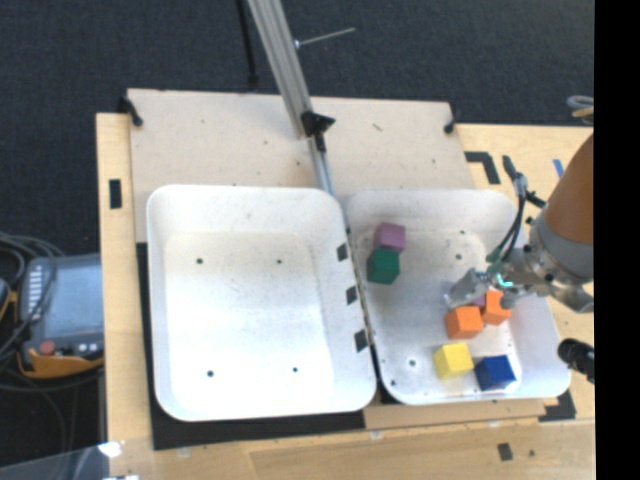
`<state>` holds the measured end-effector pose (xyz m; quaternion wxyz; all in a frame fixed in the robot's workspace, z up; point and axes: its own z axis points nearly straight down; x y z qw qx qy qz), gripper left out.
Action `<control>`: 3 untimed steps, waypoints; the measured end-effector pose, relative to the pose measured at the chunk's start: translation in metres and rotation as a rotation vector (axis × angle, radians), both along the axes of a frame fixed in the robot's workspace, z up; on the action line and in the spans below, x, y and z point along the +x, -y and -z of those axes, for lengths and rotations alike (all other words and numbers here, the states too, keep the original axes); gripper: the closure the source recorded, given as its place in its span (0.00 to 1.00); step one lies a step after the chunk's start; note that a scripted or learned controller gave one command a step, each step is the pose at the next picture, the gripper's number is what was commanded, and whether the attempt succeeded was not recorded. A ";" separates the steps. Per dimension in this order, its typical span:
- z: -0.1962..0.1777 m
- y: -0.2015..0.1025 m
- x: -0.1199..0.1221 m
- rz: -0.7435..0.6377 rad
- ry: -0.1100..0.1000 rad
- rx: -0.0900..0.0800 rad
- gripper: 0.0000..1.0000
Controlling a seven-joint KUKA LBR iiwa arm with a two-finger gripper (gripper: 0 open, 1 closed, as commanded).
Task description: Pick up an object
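Observation:
The right bin (430,208) holds several small blocks. A purple block (390,235) and a green block (383,265) sit side by side near its left wall. Toward the front right lie an orange block (463,320), a second orange block (496,307), a yellow block (453,359) and a blue block (494,371). My gripper (482,290) reaches in from the right and hangs low over the two orange blocks, partly covering the second one. I see nothing lifted off the bin floor.
The left bin (250,298) lies beside the right one, with a low divider between them. A slanted aluminium post (285,58) rises behind the bins. A control pendant (60,313) rests off the bench to the left.

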<state>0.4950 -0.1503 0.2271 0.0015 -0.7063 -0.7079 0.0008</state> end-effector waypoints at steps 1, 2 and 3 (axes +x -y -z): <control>-0.002 0.001 0.001 0.003 0.005 -0.002 0.00; 0.057 0.005 0.007 0.004 -0.001 -0.001 0.00; 0.096 0.012 0.009 0.006 0.008 -0.008 0.00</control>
